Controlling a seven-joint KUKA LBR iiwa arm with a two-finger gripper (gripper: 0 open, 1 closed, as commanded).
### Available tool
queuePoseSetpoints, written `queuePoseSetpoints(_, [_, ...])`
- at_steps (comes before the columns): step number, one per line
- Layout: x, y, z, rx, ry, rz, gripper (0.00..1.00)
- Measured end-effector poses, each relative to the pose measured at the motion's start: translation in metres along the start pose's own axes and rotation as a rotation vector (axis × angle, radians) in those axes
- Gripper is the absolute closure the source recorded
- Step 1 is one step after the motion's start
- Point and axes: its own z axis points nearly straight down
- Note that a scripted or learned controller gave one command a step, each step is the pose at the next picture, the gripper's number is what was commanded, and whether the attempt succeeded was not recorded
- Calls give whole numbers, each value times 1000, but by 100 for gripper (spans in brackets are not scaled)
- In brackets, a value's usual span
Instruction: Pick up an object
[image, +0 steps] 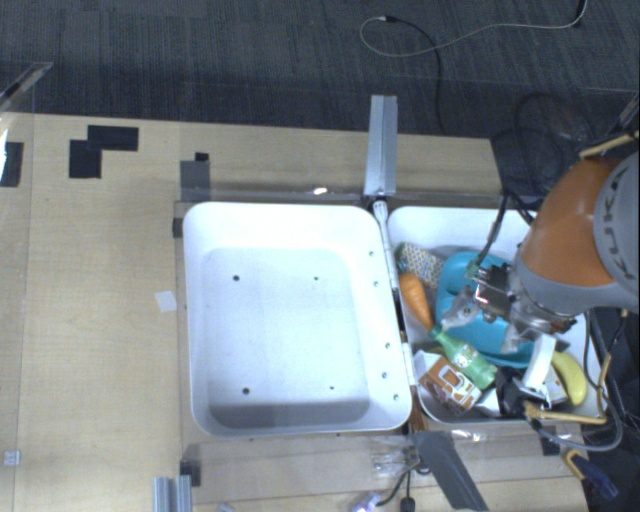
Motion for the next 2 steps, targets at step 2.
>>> queuePoseSetpoints(2, [18, 0, 9, 1, -1, 149, 0])
